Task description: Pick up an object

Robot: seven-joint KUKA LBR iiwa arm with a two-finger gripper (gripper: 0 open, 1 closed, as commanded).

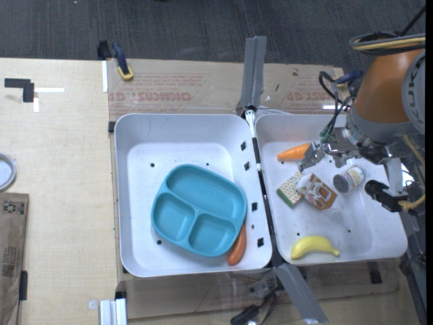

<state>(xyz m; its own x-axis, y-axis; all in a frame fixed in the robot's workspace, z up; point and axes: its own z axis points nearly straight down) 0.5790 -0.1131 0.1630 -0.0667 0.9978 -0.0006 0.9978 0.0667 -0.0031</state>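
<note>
In the right bin (379,249) lie an orange carrot (293,152) at the back left, a checkered cracker piece (290,189), a brown and white packet (318,191), a small tin can (350,179) on its side and a yellow banana (314,248) near the front. My gripper (316,156) hangs low over the bin, just right of the carrot's thick end and above the packet. Nothing is visibly held in it.
The left bin (135,181) holds a blue divided plate (198,210) with an orange sausage-shaped piece (237,247) against its front right edge. A grey divider post (254,66) rises between the bins. The arm's orange band (389,87) and cables hang over the right bin's back right.
</note>
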